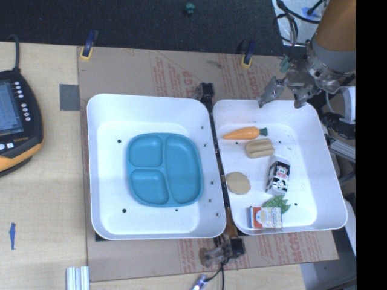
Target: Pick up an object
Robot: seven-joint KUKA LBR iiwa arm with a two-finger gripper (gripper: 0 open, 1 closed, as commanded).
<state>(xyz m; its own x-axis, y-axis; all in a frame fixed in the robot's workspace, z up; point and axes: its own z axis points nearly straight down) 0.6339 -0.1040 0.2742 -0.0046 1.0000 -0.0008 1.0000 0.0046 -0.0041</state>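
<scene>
My gripper [283, 98] hangs open above the far edge of the right bin [326, 162], its two fingers spread wide with nothing between them. Below it in that bin lie an orange carrot [243, 133], a tan bread piece [259, 148], a round tan cookie [238, 182], a black-and-white milk carton [278, 177], a green leafy piece [277, 203] and a small red-and-white box [265, 217]. The carrot is the nearest item to the fingers, a little down and left of them.
The left bin [103, 162] holds a blue sectioned plate [164, 168]. A teach pendant [15, 119] lies at the bench's left edge. Clamps [247, 52] hold the cardboard sheet at the back. Cables trail behind the arm at the upper right.
</scene>
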